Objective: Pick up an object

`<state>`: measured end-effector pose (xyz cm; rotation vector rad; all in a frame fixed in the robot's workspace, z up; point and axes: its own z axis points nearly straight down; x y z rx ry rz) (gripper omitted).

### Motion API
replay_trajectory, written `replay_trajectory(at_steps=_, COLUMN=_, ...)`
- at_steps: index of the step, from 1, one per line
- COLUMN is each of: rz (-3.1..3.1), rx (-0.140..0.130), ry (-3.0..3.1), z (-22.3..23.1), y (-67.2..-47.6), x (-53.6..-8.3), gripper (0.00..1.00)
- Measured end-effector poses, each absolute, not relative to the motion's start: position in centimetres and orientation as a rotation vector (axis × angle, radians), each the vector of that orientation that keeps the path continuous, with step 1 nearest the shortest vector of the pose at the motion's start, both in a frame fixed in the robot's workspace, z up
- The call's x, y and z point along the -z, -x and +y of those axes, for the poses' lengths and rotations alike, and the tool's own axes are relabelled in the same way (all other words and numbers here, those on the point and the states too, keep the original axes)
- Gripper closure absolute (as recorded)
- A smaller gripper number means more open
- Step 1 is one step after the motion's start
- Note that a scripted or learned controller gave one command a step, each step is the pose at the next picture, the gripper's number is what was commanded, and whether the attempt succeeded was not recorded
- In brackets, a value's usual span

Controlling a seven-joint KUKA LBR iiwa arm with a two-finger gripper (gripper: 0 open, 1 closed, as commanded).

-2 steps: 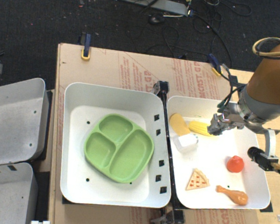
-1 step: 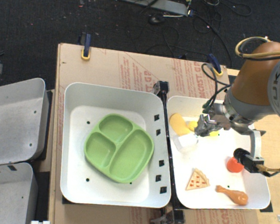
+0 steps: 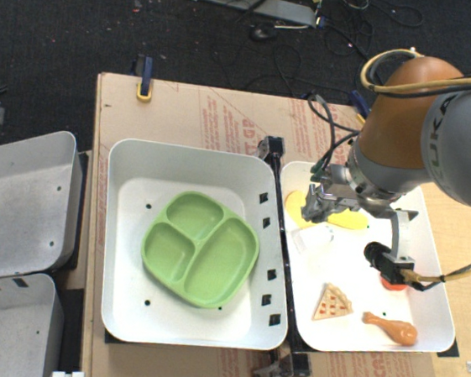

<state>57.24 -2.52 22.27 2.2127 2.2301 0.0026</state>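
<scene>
My gripper [image 3: 321, 207] hangs low over the far left part of the right bin [image 3: 347, 262], right above a flat yellow object [image 3: 352, 222] that it partly hides. Nearer the front of that bin lie a toy pizza slice [image 3: 333, 304] and a toy chicken drumstick [image 3: 391, 328]. A small red object [image 3: 392, 284] sits to the right, half covered by a black fitting on the arm's cable.
The left bin [image 3: 135, 182] holds a green divided plate [image 3: 201, 249]. A black divider with clips [image 3: 277, 256] runs between the two bins. The arm's orange and grey body [image 3: 412, 119] looms over the right bin's far side. Grey trays [image 3: 14, 200] lie off the bench at left.
</scene>
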Motion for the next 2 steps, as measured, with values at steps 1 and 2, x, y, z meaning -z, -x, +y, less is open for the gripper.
replay_trajectory(at_steps=1, rz=2.23, rx=0.0, ry=-2.215, z=2.2, y=-56.9, x=-21.6, gripper=1.0)
replay_trajectory(at_steps=2, rz=2.23, rx=-0.003, ry=-2.213, z=7.5, y=-56.6, x=-23.1, gripper=1.0)
